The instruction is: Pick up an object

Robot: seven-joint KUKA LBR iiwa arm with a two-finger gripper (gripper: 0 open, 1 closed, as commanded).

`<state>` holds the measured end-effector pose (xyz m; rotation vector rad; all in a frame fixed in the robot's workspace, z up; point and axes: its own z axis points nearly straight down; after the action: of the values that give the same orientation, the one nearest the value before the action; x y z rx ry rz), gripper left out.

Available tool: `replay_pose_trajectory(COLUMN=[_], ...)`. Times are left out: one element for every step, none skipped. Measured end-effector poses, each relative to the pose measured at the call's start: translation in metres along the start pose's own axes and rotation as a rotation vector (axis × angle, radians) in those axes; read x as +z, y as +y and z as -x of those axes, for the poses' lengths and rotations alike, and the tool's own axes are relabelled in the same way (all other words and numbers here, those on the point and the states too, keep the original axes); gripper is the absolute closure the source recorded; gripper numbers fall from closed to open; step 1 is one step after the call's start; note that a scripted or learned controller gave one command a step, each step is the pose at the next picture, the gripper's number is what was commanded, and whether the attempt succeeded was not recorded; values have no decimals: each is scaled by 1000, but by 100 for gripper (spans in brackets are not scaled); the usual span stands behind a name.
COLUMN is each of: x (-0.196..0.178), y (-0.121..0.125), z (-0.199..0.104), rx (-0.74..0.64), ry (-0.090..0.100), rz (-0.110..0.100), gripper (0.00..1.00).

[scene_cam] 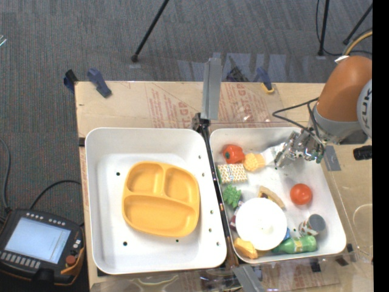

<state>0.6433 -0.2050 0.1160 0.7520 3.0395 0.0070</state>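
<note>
partly blurred, the hand (290, 153) hangs over the right bin (335, 210).

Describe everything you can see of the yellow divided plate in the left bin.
The yellow divided plate looks like smooth moulded plastic, rounded-rectangular, with three compartments: two smaller ones along its far side and one long one along the near side. It lies flat, right side up and turned slightly askew, about the middle of the left bin. Its compartments hold nothing, and it touches only the bin floor.
</note>
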Motion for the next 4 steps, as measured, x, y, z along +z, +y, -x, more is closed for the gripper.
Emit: replay_pose_trajectory(x=[-10, 29, 28, 31], y=[-14, -22, -22, -15], z=[-19, -25, -25, -6], rx=[-258, 12, 11, 112], ry=[8, 11, 10, 25], rz=[-4, -6, -6, -14], gripper=[100, 100, 0, 0])
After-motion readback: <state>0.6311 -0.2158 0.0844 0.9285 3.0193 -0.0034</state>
